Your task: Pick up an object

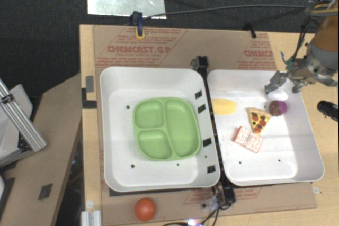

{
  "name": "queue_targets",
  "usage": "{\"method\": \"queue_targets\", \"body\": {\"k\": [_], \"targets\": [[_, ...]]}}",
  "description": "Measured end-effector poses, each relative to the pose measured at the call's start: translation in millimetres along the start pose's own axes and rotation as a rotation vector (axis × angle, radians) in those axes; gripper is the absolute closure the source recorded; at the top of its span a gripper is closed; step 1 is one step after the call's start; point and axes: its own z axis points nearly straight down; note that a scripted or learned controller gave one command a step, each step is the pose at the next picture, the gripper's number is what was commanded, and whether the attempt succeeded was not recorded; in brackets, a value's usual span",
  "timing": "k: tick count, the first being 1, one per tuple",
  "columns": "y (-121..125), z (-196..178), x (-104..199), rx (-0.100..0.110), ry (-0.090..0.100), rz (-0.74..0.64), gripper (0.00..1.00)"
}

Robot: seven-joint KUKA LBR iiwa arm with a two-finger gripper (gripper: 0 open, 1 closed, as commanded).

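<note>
In the right bin (296, 166) lie a yellow oval piece (224, 107), a toy pizza slice (258, 119), a small red-and-white packet (247, 139) and a purple ball (277, 108). My gripper (286, 83) hangs over the bin's far right corner, just above and behind the purple ball. Its fingers are spread apart with nothing between them. The arm's wrist (323, 55) enters from the right edge.
The left bin (114, 166) holds a green divided plate (166, 128). An orange ball (144, 208) sits on the bench in front of the left bin. Black clips (201, 64) join the bins along the middle. A blue clamp (137, 22) stands behind.
</note>
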Motion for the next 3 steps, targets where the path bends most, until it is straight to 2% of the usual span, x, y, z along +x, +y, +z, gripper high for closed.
{"method": "queue_targets", "body": {"k": [1, 3], "targets": [[3, -8, 1, -0.013, -0.003, -0.003, 0.0], [7, 104, 7, -0.011, -0.002, -0.006, 0.0]]}}
